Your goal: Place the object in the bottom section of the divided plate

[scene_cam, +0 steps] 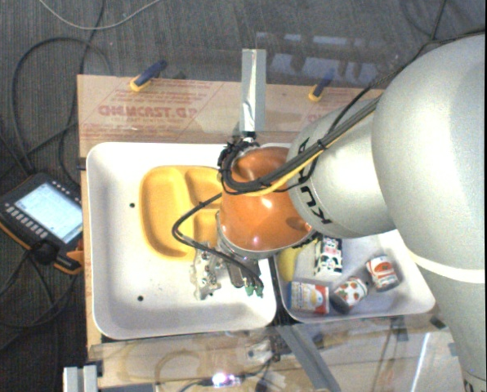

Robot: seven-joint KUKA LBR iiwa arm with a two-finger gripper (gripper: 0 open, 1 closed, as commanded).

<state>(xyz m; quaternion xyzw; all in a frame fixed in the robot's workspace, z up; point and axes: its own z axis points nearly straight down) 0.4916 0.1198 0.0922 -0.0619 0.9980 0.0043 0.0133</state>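
My own arm (pixel 341 178) covers the yellow plate's (pixel 166 211) right half. The left bin's (pixel 104 243) white floor lies open left of and below the plate (the right bin (pixel 415 300) is crowded with small packages (pixel 313 295)).

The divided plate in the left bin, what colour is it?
Yellow-orange. The divided plate shows in the camera view, partly hidden under the arm.

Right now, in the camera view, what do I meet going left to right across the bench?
Handheld pendant → left white bin → yellow divided plate → gripper → milk carton → red can.
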